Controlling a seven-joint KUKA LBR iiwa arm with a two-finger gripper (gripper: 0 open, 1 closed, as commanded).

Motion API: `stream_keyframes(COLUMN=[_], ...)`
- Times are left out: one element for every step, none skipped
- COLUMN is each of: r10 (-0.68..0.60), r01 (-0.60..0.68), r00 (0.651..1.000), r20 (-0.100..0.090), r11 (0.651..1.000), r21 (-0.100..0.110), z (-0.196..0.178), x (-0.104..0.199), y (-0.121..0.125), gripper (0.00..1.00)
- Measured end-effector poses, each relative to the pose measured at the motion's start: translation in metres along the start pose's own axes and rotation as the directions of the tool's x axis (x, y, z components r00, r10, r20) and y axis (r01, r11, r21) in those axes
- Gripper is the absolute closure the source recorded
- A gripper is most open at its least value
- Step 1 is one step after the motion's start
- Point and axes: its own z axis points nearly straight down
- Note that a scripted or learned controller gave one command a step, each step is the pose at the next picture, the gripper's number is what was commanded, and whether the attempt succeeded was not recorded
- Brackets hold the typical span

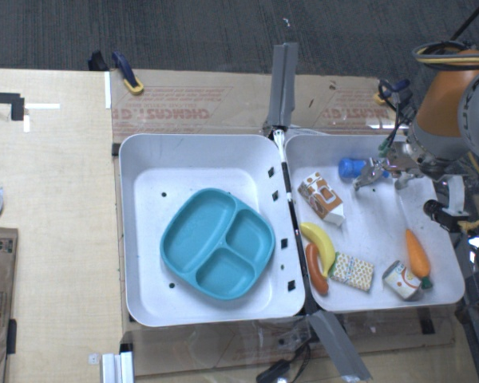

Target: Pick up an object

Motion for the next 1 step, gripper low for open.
stream_keyframes(r10=[-0.003], r01=[0.003], r00=[1.0], r20=[0.002], r11=[1.0], r21=[-0.003], z=[-0.0106], x=[-0.0001], y=[0.0009], gripper=[1.0])
